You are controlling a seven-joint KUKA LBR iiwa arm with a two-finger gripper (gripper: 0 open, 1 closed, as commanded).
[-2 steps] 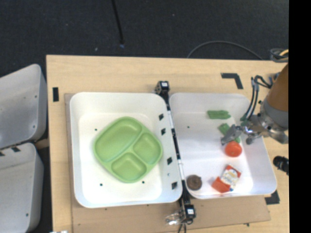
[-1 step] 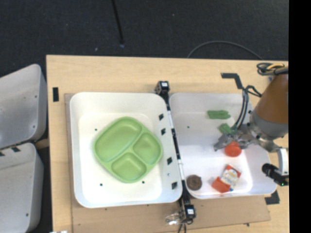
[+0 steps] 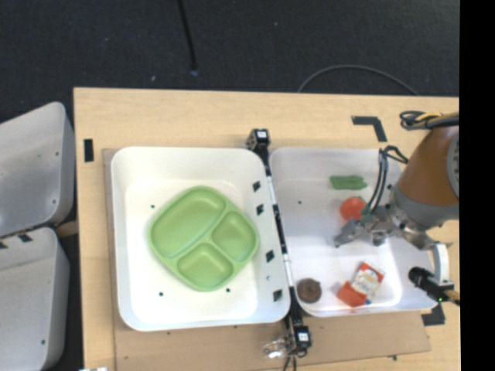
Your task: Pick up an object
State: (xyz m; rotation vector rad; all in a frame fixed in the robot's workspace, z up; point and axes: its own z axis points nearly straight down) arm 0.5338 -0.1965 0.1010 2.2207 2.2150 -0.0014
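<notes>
The grey arm with its orange band reaches in from 3 o'clock, and its 2-finger gripper [image 3: 357,233] hangs low over the middle of the right-hand shallow white plastic bin [image 3: 309,178]. Whether it is spread or closed I cannot tell at this size, and nothing is seen held.

4 candidates lie around it:
- a small round red-orange object [image 3: 352,206] just beside the gripper at 12 o'clock
- a flat green oblong piece [image 3: 347,182] further up
- a red-and-white crinkled packet [image 3: 361,284] at 6 o'clock
- a dark brown round disc [image 3: 309,289] at 8 o'clock, near the bin wall

The left bin [image 3: 124,207] holds a green 3-compartment plastic plate [image 3: 203,238].

The red-orange object seems the natural target. A good grasp would centre on it, descend straight, and close only once low enough to straddle it.
</notes>
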